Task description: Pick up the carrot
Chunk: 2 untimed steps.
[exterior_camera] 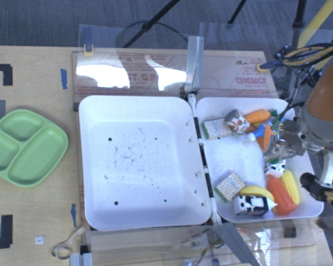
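Note:
The carrot (257,116), orange with a green top, lies at the back of the right bin (241,159), pointing left-right. My gripper (279,144) hangs low over the right side of that bin, a little in front of and to the right of the carrot. A second small orange piece (264,139) with a blue bit lies just left of the gripper. The grey arm with its orange band (326,100) comes in from the right.
The right bin also holds two patterned packets (216,128) (230,186), a brown and white toy (237,122), a banana (255,191), a cow-patterned block (252,205), a corn cob (291,186) and a red-orange piece (280,197). The left bin (139,159) adjoins it. A green divided plate (25,147) sits far left.

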Each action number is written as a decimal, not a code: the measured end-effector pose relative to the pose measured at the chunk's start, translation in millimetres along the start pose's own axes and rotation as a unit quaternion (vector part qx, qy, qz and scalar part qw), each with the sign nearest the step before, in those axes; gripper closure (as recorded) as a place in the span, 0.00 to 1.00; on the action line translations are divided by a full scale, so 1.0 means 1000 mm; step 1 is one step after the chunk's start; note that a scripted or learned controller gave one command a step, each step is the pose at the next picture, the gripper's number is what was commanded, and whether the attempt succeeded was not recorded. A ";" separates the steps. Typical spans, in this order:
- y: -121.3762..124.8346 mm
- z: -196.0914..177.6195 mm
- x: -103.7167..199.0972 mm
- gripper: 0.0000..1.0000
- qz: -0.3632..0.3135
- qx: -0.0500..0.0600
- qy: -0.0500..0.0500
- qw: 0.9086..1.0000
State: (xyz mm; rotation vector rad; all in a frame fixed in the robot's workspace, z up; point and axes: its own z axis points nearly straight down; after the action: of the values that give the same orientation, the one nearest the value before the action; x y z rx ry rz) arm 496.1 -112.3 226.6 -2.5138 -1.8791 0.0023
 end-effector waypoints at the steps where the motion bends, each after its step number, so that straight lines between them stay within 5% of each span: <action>1: 0.077 0.039 -0.015 1.00 0.087 -0.001 -0.001 0.996; 2: 0.091 -0.037 -0.014 1.00 0.166 -0.002 0.000 0.986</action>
State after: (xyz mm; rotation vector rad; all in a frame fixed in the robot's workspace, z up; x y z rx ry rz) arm 579.7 -151.9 263.5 -2.7934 -1.4379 0.0011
